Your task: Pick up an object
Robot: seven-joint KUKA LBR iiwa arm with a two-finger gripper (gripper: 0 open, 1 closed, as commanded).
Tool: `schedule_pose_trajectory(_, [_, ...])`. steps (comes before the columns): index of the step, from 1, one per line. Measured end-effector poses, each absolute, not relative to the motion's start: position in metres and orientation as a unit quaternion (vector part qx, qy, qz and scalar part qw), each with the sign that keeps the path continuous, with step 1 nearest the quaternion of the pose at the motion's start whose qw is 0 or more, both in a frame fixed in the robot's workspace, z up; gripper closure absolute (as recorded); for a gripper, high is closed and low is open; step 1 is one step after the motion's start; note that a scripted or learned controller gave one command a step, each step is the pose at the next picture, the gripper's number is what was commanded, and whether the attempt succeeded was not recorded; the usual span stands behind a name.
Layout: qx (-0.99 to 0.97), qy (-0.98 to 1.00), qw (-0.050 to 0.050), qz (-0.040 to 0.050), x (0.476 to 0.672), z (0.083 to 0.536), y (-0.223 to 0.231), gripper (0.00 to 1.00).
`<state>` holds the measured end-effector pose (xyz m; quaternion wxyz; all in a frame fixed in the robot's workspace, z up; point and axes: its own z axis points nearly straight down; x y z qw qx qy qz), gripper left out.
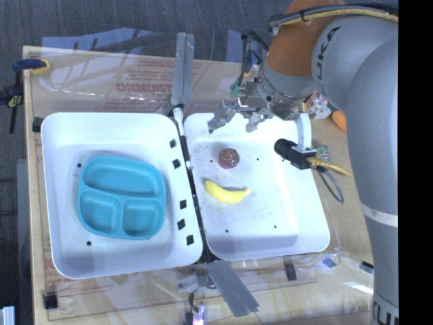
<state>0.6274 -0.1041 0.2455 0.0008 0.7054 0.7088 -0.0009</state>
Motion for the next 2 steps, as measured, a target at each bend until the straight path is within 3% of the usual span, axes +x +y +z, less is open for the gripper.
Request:
schedule_pose_trajectory(1, [0.708, 0.706, -0.002, -0.0027, 0.634, 0.19, 0.0, 0.0])
schedule_pose_trajectory(2, [0.7, 0.714, -0.002, -0.0033, 0.613, 0.19, 0.085, 0.0])
